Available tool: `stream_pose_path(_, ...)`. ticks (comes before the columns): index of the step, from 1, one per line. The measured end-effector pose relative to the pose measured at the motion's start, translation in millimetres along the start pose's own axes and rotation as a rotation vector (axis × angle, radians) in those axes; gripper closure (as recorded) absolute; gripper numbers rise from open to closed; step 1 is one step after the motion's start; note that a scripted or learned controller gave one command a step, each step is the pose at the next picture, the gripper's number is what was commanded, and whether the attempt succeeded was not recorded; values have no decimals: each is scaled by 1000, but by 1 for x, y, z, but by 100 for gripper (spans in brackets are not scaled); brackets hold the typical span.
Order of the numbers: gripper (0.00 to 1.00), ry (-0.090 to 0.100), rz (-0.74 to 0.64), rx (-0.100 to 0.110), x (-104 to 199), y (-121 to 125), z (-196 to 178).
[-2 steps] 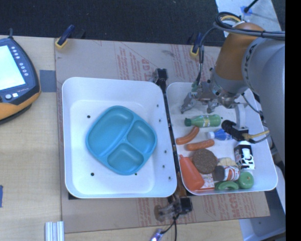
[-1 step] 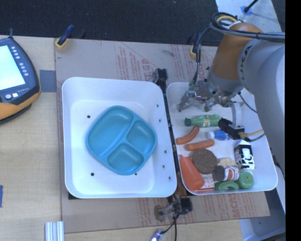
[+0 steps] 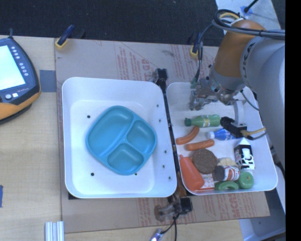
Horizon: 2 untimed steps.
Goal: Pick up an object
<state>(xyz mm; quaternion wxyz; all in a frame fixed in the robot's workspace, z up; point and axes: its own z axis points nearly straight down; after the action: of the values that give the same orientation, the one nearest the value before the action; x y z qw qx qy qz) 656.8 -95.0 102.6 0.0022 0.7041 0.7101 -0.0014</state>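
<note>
I saw a glossy green bottle lying on its side in the right bin, above two smooth sausages. My gripper hung just above the bottle; I couldn't tell its state. The left bin held a blue divided plate.

A single camera hangs fixed above the bench and looks down at a slant, far enough off to take in both white bins side by side, the left bin and the right bin. The far edge of the bench lies toward the top. The arm enters from the right side.
</note>
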Motion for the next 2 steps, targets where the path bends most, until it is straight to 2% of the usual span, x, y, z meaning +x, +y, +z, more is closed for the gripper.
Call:
stream_pose_path(1, 0, 0, 0, 0, 0, 0, 0)
stream_pose_path(2, 0, 4, 3, 7, 1, -5, 11)
